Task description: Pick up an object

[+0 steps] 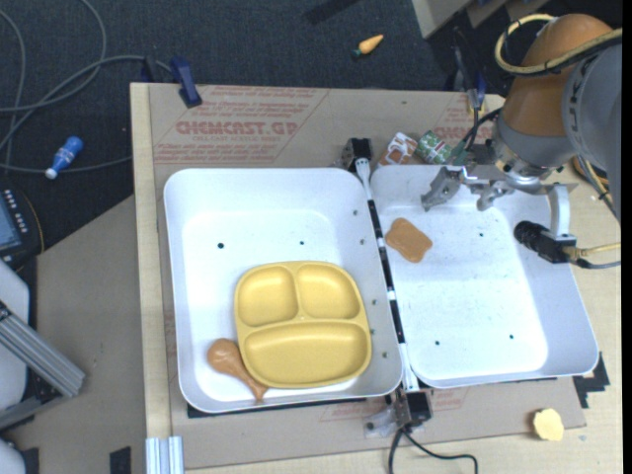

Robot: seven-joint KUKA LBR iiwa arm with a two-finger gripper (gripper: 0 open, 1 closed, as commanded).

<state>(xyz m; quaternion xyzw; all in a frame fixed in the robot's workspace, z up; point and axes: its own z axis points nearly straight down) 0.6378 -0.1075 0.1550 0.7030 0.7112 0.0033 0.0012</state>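
Currently approaching: nothing grasped yet.
End effector (466, 194), prongs spread, hovers over the right bin's (553, 349) far edge; the tan cookie (408, 239) lies near-left, needing a descent there.

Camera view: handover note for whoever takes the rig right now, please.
Gripper: over the far end of the right bin, fingers spread, nothing between them.
Right bin holds a tan bread slice near its left wall, nearer the camera and to the left of the gripper, not touching it.
Left bin holds a yellow divided plate with an orange drumstick against its near-left edge.
Done: nothing picked yet.
Left: choose an object (the bread slice looks nearest), descend, close on it, lift.
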